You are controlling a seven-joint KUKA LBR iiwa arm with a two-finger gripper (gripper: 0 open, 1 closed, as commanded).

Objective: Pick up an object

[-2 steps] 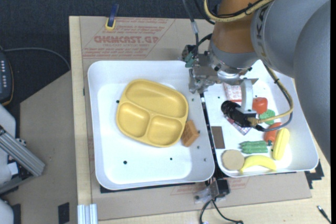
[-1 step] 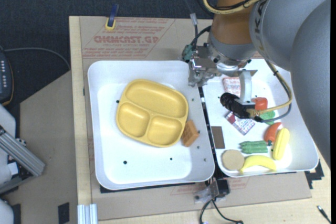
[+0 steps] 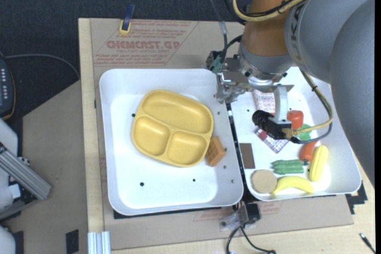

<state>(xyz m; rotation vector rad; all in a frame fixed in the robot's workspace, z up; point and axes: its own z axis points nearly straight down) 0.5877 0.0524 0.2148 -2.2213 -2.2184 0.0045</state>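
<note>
Right now I'm watching the tool [image 3: 226, 91] hanging over the ridge where the two white bins meet, near their far end. I'm not able to tell whether it is clenched or released. The yellow divided plate [image 3: 172, 127] is lying in the bin [image 3: 119, 146] on one side of the tool, just beside it and nearer to me. A brown chunk [image 3: 215, 151] is touching that plate's edge, close below the tool. On the tool's other side, the second bin [image 3: 340, 171] is holding a printed packet [image 3: 265, 98] just beside the tool, and farther off a banana [image 3: 293, 185], a green pod [image 3: 288, 165] and a round biscuit [image 3: 263, 180].
</note>
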